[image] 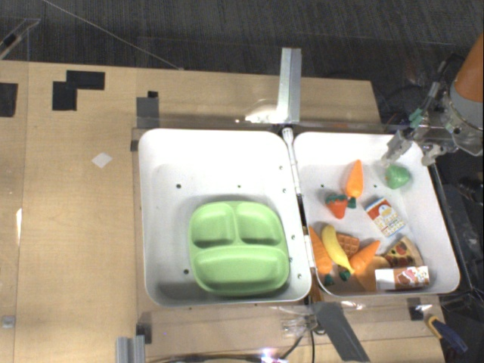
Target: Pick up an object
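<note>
Nearest the camera, at the front wall of the right bin: a small red-and-white carton lying flat in that bin's front right corner, a brown waffle-like piece just behind it. Left of these, still low in the right bin: a yellow banana slanting over an orange carrot against the bin's left wall, a waffle and a second orange carrot packed close beside. Further back, mid-bin: a small white juice box tilted, and left of it a red strawberry with green leaves. Behind those, an upright orange carrot-shaped toy. Toward the right bin's back right corner: a green rounded toy, loose on the floor, with the gripper hanging just above and behind it, nothing seen between the fingers; cannot tell how wide the jaws stand. Left of the right bin, touching along the shared wall: the left bin, carrying a green divided plate toward its front.
</note>
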`<state>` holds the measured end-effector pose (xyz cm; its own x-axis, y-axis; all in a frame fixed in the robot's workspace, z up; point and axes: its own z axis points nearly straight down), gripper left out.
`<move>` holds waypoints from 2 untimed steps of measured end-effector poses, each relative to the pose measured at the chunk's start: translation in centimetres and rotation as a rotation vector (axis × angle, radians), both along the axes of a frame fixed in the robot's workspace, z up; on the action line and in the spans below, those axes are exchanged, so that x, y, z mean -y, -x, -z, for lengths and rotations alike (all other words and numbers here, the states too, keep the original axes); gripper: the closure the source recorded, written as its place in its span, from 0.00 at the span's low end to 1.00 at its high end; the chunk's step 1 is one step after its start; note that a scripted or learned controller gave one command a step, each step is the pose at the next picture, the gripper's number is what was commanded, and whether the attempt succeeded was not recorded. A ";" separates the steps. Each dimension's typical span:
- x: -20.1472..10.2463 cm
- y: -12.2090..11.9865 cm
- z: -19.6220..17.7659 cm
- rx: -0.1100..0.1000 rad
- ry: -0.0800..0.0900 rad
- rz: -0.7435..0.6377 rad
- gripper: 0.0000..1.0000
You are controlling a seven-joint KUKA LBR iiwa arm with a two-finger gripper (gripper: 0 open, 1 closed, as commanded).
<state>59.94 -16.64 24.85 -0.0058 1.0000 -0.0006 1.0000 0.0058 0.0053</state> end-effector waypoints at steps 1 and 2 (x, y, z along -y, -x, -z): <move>-0.3 -3.0 15.1 0.003 0.000 0.046 0.00; -0.5 -3.3 13.9 0.009 -0.001 0.042 1.00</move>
<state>63.19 -16.17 10.95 0.0361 0.9993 0.0002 0.9992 -0.0361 0.0145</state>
